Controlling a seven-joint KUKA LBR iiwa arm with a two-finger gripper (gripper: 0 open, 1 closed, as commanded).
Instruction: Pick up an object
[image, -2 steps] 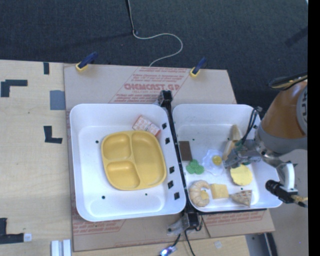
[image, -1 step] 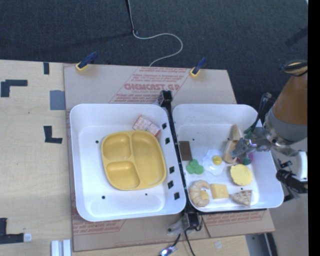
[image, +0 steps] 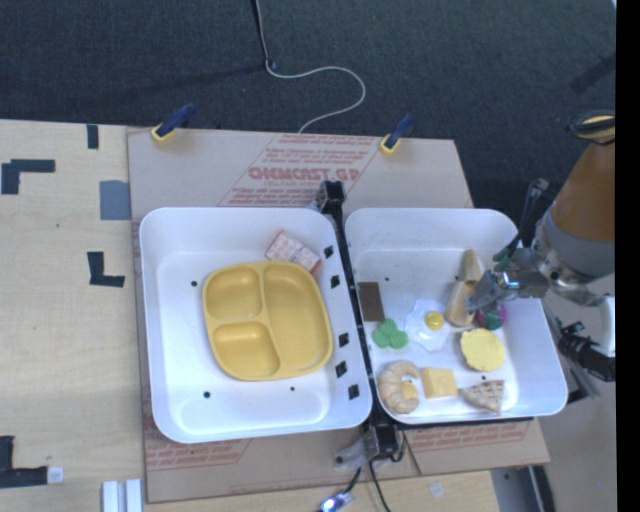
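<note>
My gripper (image: 488, 292) is low over the right side of the right bin (image: 530, 395), the arm coming in from the right. It sits against a tan, banana-like piece (image: 463, 290) and just above a small magenta and green item (image: 491, 320). Close by lie a yellow round slice (image: 483, 350), a fried egg (image: 432, 325), a green broccoli piece (image: 390, 335), a brown block (image: 369, 300), a croissant (image: 399, 386), a cheese cube (image: 438, 382) and a bread wedge (image: 485, 396). Nothing is visibly lifted.
The left bin (image: 175, 400) holds a yellow divided plate (image: 266, 320) and a pink-and-white packet (image: 292, 250) near its back wall. A black divider (image: 342, 290) runs between the bins. Cardboard (image: 300, 170) lies under both bins, with clamps at its back corners.
</note>
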